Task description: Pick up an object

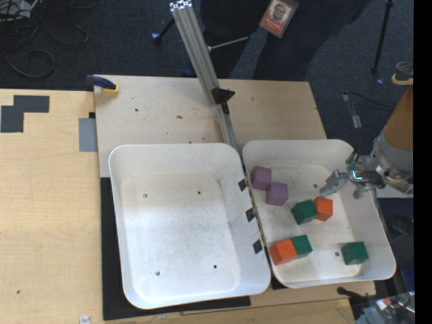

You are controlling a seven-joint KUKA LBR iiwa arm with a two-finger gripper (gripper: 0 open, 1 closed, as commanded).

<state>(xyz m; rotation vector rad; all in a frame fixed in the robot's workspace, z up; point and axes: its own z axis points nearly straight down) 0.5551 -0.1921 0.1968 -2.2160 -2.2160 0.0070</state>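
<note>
Six blocks [304, 211] in right bin [297, 150]

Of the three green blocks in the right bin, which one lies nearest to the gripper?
The green block touching the orange block in the bin's middle, just below-left of the gripper. The other two green blocks sit nearer the front rim.

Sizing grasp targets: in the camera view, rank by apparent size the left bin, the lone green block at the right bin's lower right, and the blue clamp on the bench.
1. left bin, by far
2. lone green block
3. blue clamp, roughly alike; it sits farther from the camera, so unsure
</note>
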